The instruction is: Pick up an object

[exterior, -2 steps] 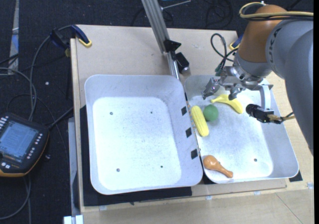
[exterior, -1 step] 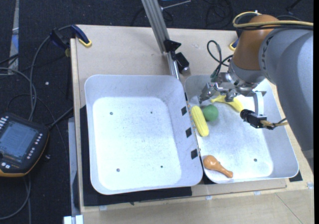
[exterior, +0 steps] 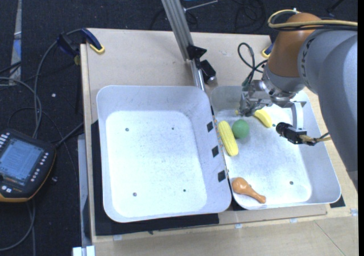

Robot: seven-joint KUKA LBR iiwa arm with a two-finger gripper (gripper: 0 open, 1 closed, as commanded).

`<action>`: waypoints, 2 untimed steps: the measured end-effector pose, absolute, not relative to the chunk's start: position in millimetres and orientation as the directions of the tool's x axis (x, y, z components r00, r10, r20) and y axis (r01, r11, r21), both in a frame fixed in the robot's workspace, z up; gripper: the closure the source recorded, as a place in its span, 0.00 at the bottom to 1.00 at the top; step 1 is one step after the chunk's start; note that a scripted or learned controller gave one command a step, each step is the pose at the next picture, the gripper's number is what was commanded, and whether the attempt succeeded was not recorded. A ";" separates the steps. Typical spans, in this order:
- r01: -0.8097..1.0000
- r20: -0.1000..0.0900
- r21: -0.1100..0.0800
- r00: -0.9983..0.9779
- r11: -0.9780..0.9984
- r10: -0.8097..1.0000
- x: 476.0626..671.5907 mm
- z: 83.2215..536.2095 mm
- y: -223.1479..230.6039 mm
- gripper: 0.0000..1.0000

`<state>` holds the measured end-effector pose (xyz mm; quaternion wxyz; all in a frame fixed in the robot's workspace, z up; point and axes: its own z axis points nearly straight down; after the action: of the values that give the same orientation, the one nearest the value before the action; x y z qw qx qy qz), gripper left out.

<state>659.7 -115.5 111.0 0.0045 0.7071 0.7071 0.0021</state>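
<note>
Right bin (exterior: 301,186), near edge at about 6 o'clock: orange gourd-shaped toy (exterior: 248,189), lying flat, well apart from the arm. Untouched.

Mid bin, against the divider at 9 o'clock: yellow corn cob (exterior: 228,137), lying lengthwise. Green ball (exterior: 241,128) sits just beside it, touching or nearly so, can't tell which.

Far side, 12 o'clock: small yellow banana-like piece (exterior: 262,118), just right of the ball. Pincer (exterior: 247,110) hangs right above the ball/banana cluster, wrist pointing down. Can't tell how far apart the tips are from this angle, and nothing visibly sits between them.

Left bin (exterior: 153,155) on the worktop (exterior: 142,56): not in play.

Read: approach/descent step, grasp not yet made. Likely target is the green ball or the yellow piece. Next move needs a straight drop centred on one item; they're crowded, so an off-centre close would likely nudge the ball into the corn instead of gripping it.
</note>
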 end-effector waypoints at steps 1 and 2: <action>1.000 -0.001 0.004 0.000 0.000 1.000 651.3 160.3 -115.7 1.00; 1.000 -0.001 0.004 -0.001 0.001 1.000 654.4 203.0 -114.4 1.00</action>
<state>654.4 -114.4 203.0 0.0017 0.7069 0.7073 0.0013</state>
